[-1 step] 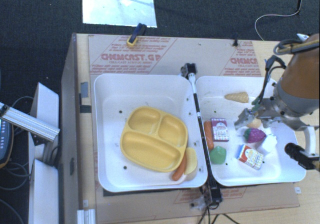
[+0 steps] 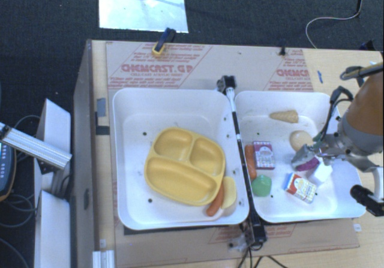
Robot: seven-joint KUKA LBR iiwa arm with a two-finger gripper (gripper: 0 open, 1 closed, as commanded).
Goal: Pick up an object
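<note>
The arm (image 2: 365,118) is a rounded grey body with a broad orange band, thin dark cables looping beside it, and a metallic grey gripper (image 2: 305,156) at its end.

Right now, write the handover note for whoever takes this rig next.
Gripper: low in the right bin, over a purple item; a grasp can't be confirmed.
Right bin: cone-shaped piece, tan round piece, red-and-white box, green item, small carton, orange stick.
Left bin: yellow divided tray, carrot.
Done: nothing visibly lifted.
Left: secure one object and raise it.
</note>
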